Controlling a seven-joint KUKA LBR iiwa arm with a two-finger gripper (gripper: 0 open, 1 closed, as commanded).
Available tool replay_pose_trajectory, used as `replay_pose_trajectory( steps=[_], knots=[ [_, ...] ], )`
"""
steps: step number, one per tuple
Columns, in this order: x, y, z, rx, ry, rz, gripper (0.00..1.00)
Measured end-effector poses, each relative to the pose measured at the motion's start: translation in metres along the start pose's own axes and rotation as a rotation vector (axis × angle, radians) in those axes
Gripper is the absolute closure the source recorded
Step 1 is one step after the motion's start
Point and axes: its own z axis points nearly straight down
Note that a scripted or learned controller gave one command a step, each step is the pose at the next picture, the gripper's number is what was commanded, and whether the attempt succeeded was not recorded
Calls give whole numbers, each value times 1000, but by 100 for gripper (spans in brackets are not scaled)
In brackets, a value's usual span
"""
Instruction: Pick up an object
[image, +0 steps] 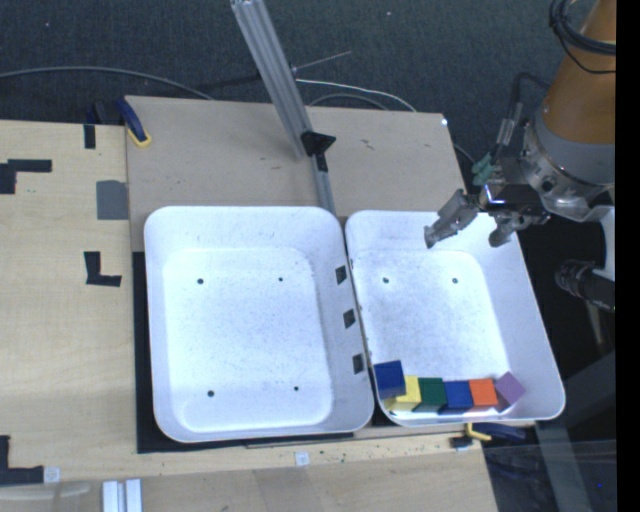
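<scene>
Coloured blocks (447, 392) lined up along right bin's (520, 290) lower edge.
Fingers (442, 227) spread open, gripping nothing, above bin's upper right.

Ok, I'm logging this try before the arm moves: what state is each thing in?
Two-finger gripper: open, holding nothing, above the right bin's far edge.
Right shallow white bin: blocks along its near wall.
Row of coloured blocks: resting side by side, untouched.
Left shallow white bin: lying flat.
</scene>
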Motion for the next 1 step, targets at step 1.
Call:
replay_pose_trajectory(
  steps=[1],
  knots=[
    [90, -16, -112, -3, 2, -6, 0]
  ],
)
